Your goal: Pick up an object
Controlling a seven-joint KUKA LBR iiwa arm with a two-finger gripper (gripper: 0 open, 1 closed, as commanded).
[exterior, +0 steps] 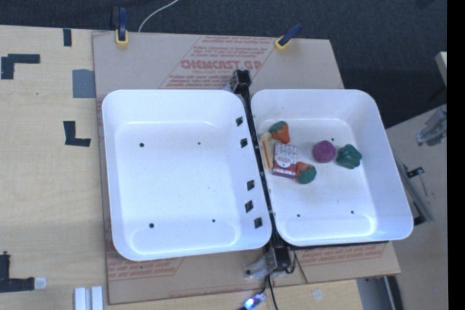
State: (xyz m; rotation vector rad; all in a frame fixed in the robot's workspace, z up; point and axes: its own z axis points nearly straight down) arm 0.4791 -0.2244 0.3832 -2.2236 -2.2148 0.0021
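On my feed the left bin (174,170) sits mid-frame on the cardboard sheet (218,62). Right of it, the right bin (363,221) holds a cluster toward its left-center: a small orange-and-green toy (280,132), a red-and-white packet (284,158), another orange-and-green piece (304,173), then a purple ball (324,151) touching a green toy (349,156). I see no gripper over either bin, so I cannot tell its state.
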